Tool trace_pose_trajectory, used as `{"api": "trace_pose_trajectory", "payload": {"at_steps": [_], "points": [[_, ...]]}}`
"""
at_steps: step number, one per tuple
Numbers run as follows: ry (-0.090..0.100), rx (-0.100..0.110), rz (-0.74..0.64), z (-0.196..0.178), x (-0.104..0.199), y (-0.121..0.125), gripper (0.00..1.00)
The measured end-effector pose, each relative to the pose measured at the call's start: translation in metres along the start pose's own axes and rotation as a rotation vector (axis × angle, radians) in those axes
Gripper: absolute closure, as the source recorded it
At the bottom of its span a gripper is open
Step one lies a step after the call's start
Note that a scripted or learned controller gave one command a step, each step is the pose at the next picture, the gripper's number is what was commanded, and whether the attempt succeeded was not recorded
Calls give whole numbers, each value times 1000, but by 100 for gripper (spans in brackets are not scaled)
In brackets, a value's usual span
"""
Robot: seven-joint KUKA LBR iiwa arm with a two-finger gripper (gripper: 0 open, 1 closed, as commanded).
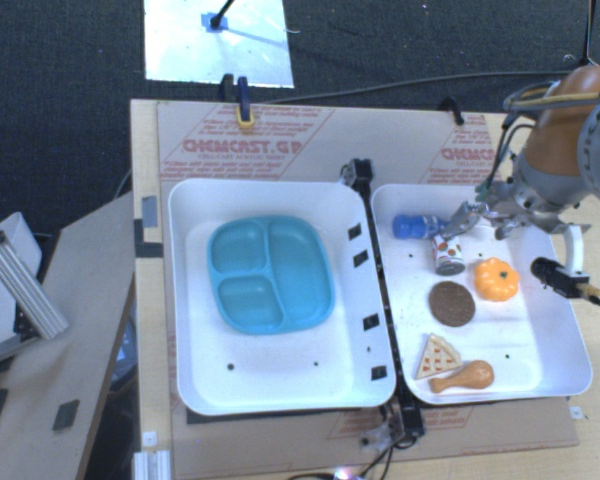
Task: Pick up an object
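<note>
Worktop is seen from above at a slant, covered by a printed sheet and bearing two shallow white bins side by side. In the left bin a blue divided plate lies flat near the middle. The right bin holds the small things, presumably scattered loosely so that each can be reached singly: a blue bottle on its side at the far left corner, long axis running left to right; a small can just beside it, tilted; a brown cookie in the middle; an orange pumpkin close to the cookie's right; a pizza slice and a drumstick near the front wall, the drumstick's long axis lying left to right with its thick end rightward. The arm reaches in from the right. The gripper is held low over the bin's far part, between bottle and can, near both. Nothing is seen between its fingers; whether they are parted or closed cannot be told. The can or the bottle is judged the likeliest target.
</note>
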State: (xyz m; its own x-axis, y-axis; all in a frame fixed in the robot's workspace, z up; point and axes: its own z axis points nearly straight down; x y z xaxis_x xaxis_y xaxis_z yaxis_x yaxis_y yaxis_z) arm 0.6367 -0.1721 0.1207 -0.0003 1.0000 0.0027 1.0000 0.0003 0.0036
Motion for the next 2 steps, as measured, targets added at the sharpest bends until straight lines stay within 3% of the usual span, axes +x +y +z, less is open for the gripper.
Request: {"api": "trace_pose_trajectory", "payload": {"at_steps": [1,2], "points": [[-3,3,-5,37,0,1,0],[-4,-2,-6,24,0,2,100]]}}
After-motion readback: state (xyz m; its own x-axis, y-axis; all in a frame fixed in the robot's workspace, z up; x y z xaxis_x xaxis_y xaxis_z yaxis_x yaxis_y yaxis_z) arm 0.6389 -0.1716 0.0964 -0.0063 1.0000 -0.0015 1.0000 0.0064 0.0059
